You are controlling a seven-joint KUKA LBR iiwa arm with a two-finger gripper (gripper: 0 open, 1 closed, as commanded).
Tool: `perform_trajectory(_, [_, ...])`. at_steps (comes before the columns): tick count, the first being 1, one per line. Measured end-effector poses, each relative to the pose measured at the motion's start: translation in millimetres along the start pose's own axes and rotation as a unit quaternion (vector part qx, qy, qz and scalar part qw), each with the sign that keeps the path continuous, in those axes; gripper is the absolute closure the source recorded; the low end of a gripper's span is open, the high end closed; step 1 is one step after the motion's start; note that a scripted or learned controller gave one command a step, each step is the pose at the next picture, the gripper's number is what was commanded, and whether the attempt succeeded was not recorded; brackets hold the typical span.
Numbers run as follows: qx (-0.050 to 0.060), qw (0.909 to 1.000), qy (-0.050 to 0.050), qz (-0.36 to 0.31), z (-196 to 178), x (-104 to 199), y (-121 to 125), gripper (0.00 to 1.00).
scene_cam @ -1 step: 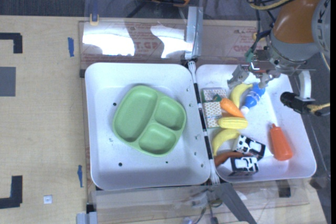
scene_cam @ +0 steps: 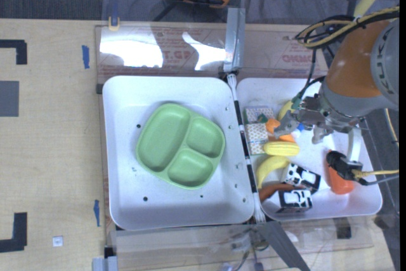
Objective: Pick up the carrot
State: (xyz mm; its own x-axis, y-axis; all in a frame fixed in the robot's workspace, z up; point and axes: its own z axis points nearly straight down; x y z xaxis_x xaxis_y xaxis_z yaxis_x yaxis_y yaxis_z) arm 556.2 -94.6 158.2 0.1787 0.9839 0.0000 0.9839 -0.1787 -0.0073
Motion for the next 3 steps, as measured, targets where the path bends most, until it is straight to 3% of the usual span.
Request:
perform_trajectory(1, [-0.004, 0.9991, 0.000, -0.042, 70.6, -0.5, 53.9, 0.00])
perform_trajectory(2, [-0.005, 0.9991, 0.000, -0.042, 62.5, -1.3, 55.0, 1.00])
perform_trajectory(3, [-0.003, 0.9956, -0.001, -0.093, -84.2, 18.0, 68.1, 1.00])
